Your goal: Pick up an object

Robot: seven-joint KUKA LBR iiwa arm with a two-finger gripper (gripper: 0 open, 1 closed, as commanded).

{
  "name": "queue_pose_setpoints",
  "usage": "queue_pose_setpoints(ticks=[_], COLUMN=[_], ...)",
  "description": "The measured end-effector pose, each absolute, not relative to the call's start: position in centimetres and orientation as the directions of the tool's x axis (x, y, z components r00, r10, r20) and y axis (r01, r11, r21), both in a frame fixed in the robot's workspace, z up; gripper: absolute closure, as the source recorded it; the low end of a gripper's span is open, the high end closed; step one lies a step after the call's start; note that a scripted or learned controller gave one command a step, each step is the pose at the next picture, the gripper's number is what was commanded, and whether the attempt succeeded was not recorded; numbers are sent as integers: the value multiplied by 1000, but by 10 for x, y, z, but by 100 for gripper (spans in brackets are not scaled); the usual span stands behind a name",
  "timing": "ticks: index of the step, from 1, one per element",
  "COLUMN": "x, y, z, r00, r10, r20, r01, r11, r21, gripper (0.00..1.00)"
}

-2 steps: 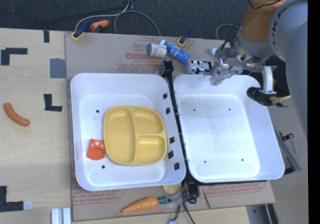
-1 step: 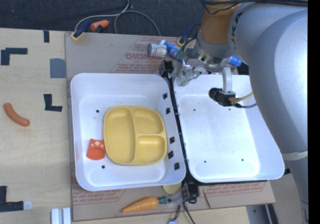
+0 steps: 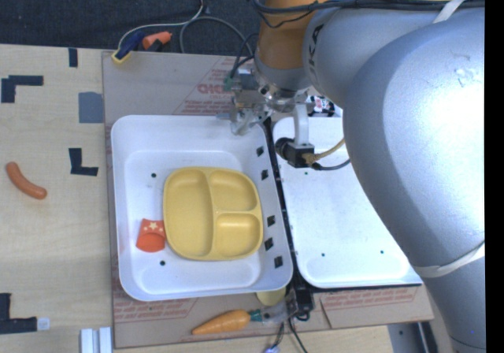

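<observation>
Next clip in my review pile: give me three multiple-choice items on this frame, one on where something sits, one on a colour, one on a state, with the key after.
1. Where does the yellow divided plate lie?
A. In the left bin
B. In the right bin
C. On the wooden bench outside both bins

2. What colour is the small cup beside the plate?
A. Blue
B. Orange
C. Green

3. How does the plate stand relative to the claw?
A. Clamped in the claw and lifted
B. Lying flat in its bin, apart from the claw
C. Tipped upright against the bin wall

Key:
1 A, the plate rests on the floor of the left bin.
2 B, the cup at the plate's lower left edge is orange.
3 B, the claw is up at the bin's far rim, well away from the plate, which lies flat.
</observation>
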State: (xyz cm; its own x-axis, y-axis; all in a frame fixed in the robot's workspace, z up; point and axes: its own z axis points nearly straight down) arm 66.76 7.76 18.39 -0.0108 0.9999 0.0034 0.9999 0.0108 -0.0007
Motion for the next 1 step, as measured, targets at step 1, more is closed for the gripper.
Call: queue_pose_setpoints(ticks=[1], x=[649], y=[-12], z=[184], r00=[6], r10=[1000], r20=[-3], r01=[1000], r11=[-6], r21=[-3], gripper=[100])
